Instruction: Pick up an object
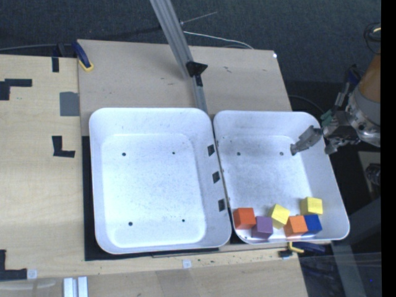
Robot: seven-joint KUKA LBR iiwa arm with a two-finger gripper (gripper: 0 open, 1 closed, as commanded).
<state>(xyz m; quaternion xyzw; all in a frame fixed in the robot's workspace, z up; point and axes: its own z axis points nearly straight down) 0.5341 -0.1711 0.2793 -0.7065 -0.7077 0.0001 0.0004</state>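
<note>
Camera view looks down on the two white bins, and all the pieces sit in the right bin (260,141), crowded along its near edge: an orange block (244,217), a purple block (263,226), a yellow block (280,214), a second orange block (296,225) touching a blue block (312,224), and another yellow block (312,205) just behind those two. The left bin (148,129) lies alongside.

The gripper (318,136) hangs over the far right rim of the right bin, well apart from the blocks; its fingers look spread apart with nothing between them.

The blocks look like small, rigid toy cubes, probably light and not fragile, with flat faces that should take a pinch well. The smooth faces might slip if caught on a corner. I'd go for the first orange block: it stands a little apart on the left, so the fingers could close across two opposite flat sides. The blue and orange pair leave little room between them.
</note>
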